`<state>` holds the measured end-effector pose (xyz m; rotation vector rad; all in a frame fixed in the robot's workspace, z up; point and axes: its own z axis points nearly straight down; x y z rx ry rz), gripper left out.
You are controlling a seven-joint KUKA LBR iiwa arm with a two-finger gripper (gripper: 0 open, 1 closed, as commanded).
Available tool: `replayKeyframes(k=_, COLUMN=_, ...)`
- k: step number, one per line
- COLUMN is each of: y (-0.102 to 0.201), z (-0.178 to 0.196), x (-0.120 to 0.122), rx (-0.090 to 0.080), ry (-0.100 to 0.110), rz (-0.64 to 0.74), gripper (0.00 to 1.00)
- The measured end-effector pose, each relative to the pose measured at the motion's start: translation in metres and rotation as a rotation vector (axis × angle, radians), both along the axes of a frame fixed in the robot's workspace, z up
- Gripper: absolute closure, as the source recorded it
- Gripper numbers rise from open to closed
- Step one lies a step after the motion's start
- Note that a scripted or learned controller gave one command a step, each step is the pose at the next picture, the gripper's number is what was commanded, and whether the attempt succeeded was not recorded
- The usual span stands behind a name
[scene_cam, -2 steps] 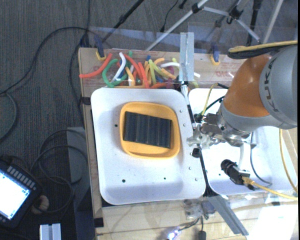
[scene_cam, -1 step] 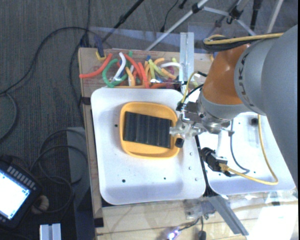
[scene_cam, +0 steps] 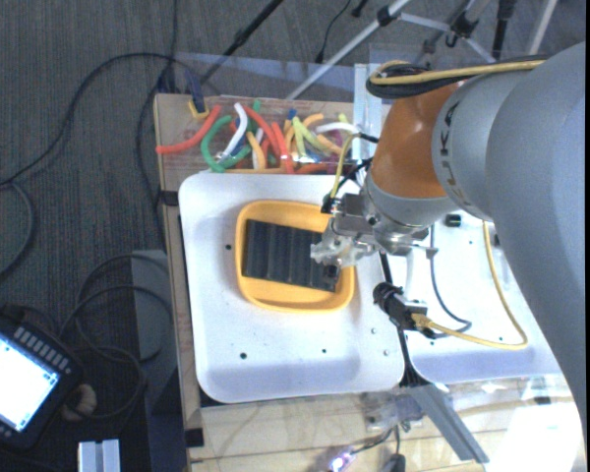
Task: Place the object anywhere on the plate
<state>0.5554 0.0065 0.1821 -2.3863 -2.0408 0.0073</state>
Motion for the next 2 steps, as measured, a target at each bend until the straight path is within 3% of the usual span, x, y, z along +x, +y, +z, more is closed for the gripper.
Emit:
replayKeyframes(k=1, y=0.0247, z=0.0001, x=0.0294, rx=-0.001, ry=0.0, rz=0.133, gripper=1.0)
replayKeyframes(k=2, y=0.0247, z=0.0003, x=0.0295, rx=-0.001, ry=-0.001, rz=0.133, gripper=0.0)
